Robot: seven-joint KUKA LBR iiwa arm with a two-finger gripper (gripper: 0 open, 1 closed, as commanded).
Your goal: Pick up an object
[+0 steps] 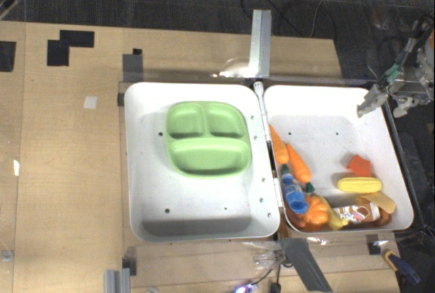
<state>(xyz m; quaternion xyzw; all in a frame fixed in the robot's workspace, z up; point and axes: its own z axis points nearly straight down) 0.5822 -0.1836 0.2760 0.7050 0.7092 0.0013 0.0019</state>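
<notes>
From my seat I see the gripper (372,102) hanging over the far right corner of the right bin (326,111), at the rim, well apart from the toys heaped along the bin's near side. A pale grey fingertip points down toward the corner, but the rest of the head is a tangle of cables and metal against the dark floor, and I cannot tell whether the jaws are open or closed. Nothing shows between them.

The things to pick from all lie in the right bin. Along its left wall an orange carrot (296,161) lies slantwise, with a blue bottle (293,194) just below it and a round orange fruit (314,212) touching that at the near corner. Toward the right, a yellow corn cob (359,184) lies flat, with a small red-orange block (360,164) just behind it. A brown sauce bottle (359,212) lies on its side along the near wall, next to a tan piece I cannot make out.

The left bin (146,149) holds a green divided plate (206,136), sitting level toward its far side. Both bins rest side by side on the wooden tabletop (61,169), with a metal post (261,43) standing behind the seam between them.
</notes>
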